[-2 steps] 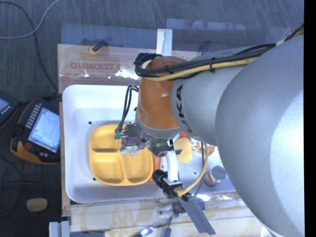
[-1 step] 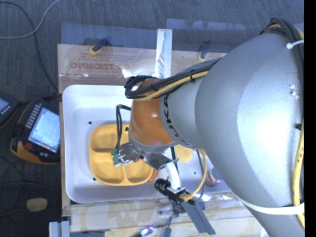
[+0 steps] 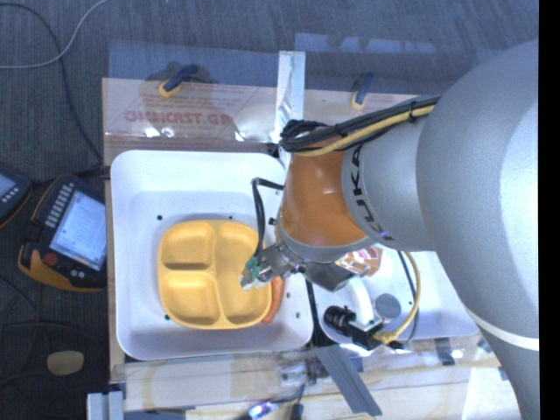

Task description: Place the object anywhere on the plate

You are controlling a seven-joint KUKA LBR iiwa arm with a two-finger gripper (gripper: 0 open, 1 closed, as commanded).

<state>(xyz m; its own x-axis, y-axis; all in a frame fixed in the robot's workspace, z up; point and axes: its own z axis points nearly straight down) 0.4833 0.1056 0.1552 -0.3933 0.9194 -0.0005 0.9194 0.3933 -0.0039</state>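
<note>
Yellow, three-part plate (image 3: 203, 272) lies in the left bin (image 3: 131, 234), its right edge under the gripper (image 3: 260, 274). An orange object (image 3: 276, 298) pokes out just beside that rim, mostly hidden. The arm (image 3: 420, 191) covers most of the right bin (image 3: 437, 326).

We read white letters "UK", part of a brand name, on the arm's orange band (image 3: 325, 201). Red lettering on the plastic sheet (image 3: 179, 117) behind the bins remains illegible.

Grey arm (image 3: 490, 208) with orange band (image 3: 319, 204), black and yellow cables (image 3: 367, 121) along it.
</note>
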